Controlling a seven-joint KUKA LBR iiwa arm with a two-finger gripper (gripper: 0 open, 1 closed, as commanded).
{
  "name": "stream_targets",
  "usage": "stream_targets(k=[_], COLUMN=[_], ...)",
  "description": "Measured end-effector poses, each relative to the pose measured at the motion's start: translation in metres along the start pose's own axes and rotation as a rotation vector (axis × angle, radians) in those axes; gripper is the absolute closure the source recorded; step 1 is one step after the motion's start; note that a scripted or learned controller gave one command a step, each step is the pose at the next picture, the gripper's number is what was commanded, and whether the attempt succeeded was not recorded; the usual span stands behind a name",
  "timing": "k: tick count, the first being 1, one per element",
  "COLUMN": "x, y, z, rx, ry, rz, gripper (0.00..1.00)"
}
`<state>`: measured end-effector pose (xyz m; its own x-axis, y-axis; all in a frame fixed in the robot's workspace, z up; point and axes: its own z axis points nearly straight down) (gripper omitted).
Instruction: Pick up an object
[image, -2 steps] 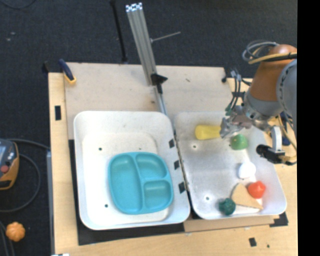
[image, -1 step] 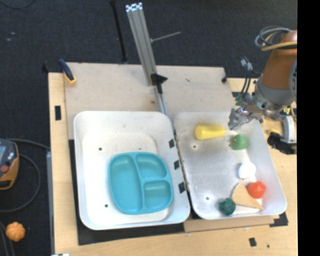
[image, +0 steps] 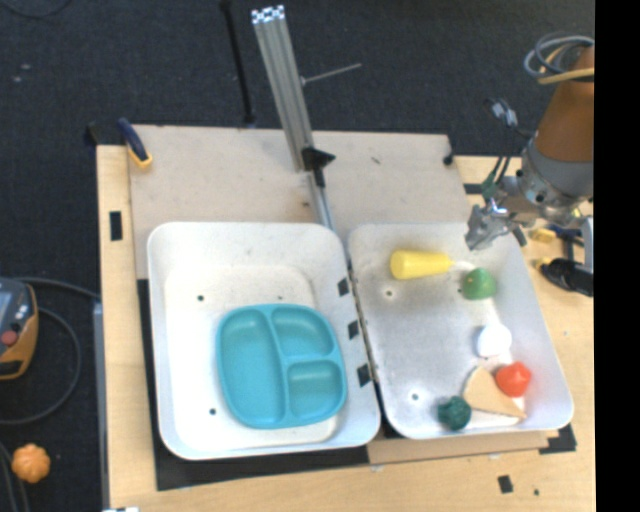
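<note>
Inside the left bin (image: 180, 260) lies a blue tray (image: 281, 364); whether the jaws are spread, I cannot tell.

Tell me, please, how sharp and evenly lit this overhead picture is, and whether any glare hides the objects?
In the camera view the picture is soft overall and small objects lack crisp edges; the right bin is bright and nearly washed out, so the white ball blends into it; the gripper is blurred; the teal tray and yellow object read clearly.
</note>
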<state>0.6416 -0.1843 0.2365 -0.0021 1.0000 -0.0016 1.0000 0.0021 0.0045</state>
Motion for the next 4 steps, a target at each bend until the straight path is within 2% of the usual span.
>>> stream_targets(k=[1, 2, 3, 4], x=[0.057, 0.102, 0.150, 0.204], y=[-0.013, -0.018, -0.040, -0.048], z=[0.006, -0.001, 0.002, 0.009], rx=[0.004, 0.003, 0.005, 0.004], ry=[0.002, 0.003, 0.003, 0.003], rz=[-0.004, -0.005, -0.004, -0.005], gripper=[1.00, 1.00, 1.00, 1.00])
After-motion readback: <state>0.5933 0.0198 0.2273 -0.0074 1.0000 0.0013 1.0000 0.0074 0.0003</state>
